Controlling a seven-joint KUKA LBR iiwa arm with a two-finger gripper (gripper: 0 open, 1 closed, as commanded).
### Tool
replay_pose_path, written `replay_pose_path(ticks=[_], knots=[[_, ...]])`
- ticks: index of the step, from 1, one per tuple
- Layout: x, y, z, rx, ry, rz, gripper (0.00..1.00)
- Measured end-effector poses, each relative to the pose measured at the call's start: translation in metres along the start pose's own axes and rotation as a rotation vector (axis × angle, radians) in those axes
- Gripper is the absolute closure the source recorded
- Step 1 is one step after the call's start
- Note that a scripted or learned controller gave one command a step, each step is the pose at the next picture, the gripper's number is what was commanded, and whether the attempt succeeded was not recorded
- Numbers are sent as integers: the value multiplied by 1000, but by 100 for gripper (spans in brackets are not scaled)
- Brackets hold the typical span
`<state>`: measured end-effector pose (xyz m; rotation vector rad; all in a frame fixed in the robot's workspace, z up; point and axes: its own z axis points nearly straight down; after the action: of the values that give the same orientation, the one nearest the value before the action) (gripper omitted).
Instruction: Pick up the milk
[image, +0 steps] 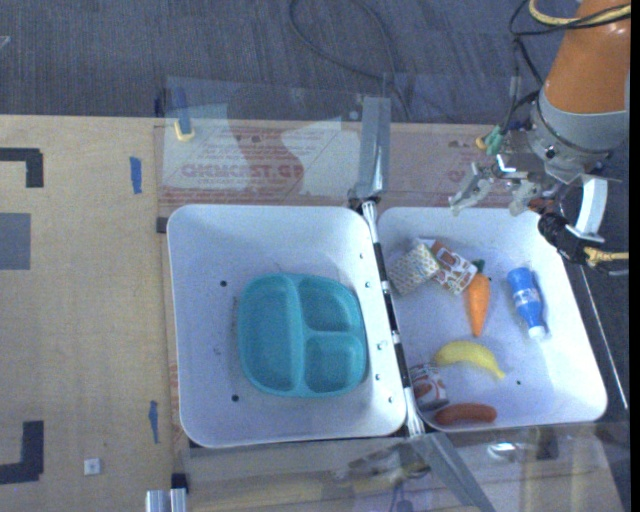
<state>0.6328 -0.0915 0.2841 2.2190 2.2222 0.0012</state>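
Observation:
A small white carton with a grey pattern, which I take for the milk (413, 267), lies on its side in the right bin (575, 370), near the back left. A brown and red carton (453, 268) touches its right side. My gripper (491, 201) hangs over the back rim of the right bin, up and to the right of the milk and well apart from it. It is open, with the fingers spread and nothing between them.
The right bin also holds a carrot (479, 303), a blue bottle (525, 300), a banana (470, 357), a sausage (465, 413) and a small carton (428, 386) at the front left. A teal divided tray (301, 334) lies in the left bin (200, 250).

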Motion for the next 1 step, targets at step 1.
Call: replay_pose_path(ticks=[1], knots=[[-4, -11, 116, 0, 0, -60, 0]])
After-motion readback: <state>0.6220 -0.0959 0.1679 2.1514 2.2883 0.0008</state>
